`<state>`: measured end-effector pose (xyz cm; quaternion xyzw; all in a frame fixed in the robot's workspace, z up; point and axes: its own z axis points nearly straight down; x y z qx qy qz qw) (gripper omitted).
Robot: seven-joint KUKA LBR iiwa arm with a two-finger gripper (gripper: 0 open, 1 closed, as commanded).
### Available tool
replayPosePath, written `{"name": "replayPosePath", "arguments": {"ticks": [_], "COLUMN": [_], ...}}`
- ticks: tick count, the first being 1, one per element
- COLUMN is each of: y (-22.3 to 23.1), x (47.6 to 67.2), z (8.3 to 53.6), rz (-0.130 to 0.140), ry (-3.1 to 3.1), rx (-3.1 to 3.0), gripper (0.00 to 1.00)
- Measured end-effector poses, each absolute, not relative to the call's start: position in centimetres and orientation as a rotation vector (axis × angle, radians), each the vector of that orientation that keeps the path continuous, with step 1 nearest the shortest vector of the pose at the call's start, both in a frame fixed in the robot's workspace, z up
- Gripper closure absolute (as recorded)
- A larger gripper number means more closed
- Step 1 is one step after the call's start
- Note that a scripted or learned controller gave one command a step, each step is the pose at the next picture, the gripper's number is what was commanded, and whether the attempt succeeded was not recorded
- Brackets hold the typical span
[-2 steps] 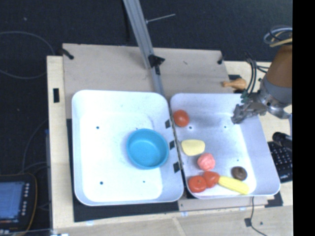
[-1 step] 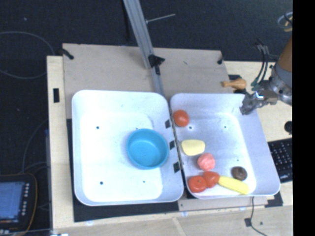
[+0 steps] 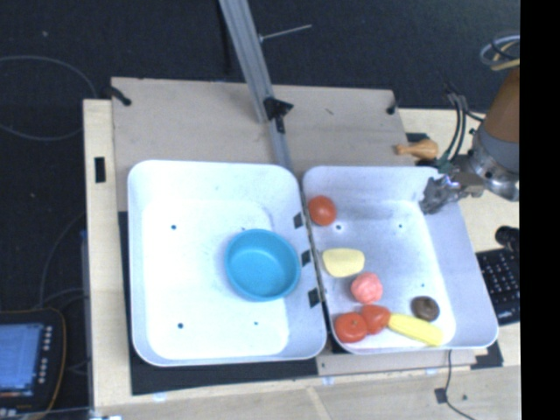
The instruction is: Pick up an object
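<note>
The right bin (image 3: 385, 191) holds several small objects: a red ball (image 3: 321, 209) near its far left corner, a pale yellow block (image 3: 343, 262), a pink lump (image 3: 367, 287), a red tomato-like piece (image 3: 352, 325) beside a smaller red piece (image 3: 376, 317), a yellow banana shape (image 3: 416, 329) and a dark brown ball (image 3: 425, 307). My gripper (image 3: 435, 197) hovers over the bin's far right edge, away from all of them, with nothing visible between its fingers.
The left bin (image 3: 175, 191) contains a blue bowl (image 3: 261, 264). A grey metal rail (image 3: 254, 68) slants down to the gap between the bins. A black keyboard (image 3: 501, 283) lies right of the right bin, and a small orange item (image 3: 416, 150) lies behind it.
</note>
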<state>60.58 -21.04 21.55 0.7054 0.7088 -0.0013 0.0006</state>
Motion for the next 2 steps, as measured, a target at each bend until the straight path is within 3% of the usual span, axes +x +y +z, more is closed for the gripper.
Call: {"name": "replayPosePath", "arguments": {"ticks": [1, 2], "y": [-15.8, -11.0], "x": [62.4, 63.1], "z": [22.7, 23.9], "rz": [0.005, 0.007], "ry": [2.229, 2.230], "rx": [2.210, 2.210], "gripper": [1.00, 1.00]}}
